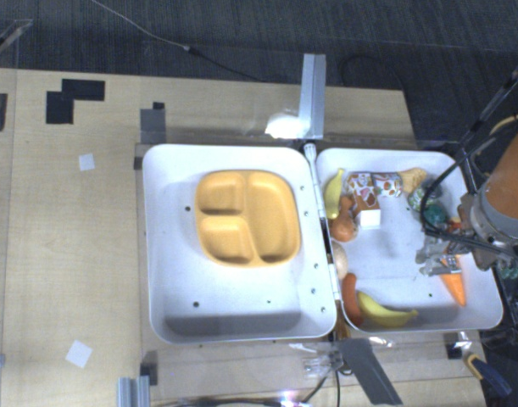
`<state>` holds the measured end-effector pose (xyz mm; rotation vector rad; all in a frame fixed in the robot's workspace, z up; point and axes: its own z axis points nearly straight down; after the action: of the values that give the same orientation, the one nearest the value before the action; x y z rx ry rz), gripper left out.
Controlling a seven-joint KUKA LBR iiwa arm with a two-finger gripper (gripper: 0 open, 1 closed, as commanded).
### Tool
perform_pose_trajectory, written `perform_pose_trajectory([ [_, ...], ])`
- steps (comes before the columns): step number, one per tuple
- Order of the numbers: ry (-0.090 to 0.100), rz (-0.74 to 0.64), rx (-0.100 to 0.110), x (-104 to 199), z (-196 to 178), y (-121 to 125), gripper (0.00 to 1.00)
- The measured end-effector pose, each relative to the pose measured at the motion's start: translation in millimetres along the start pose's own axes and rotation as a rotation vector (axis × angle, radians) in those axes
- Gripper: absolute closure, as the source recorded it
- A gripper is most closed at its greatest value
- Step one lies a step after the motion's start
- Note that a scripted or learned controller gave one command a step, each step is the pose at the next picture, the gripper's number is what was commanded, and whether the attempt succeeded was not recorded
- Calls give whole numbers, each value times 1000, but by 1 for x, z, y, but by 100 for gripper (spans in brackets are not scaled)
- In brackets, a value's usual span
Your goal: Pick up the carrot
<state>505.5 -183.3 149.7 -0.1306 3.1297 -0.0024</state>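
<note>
Hovering low in the right bin: gripper sits over the carrot's upper end, near the bin's right wall. Can't tell the tool's state from this angle, or whether it has the carrot. Bananas lie at the front wall. Yellow divided tray sits in the left bin.

The carrot just under the grey gripper is bright orange, the two bins are white, the tray far to its left is yellow, the bananas are yellow, a packet above has red and white spots, and the bench is pale wood.
</note>
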Motion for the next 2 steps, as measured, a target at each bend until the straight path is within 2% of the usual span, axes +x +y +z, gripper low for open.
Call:
perform_pose_trajectory([
  [1,-3,-509,1,5,60,-21,100],
  [2,-3,-250,1,-8,-2,-23,100],
])
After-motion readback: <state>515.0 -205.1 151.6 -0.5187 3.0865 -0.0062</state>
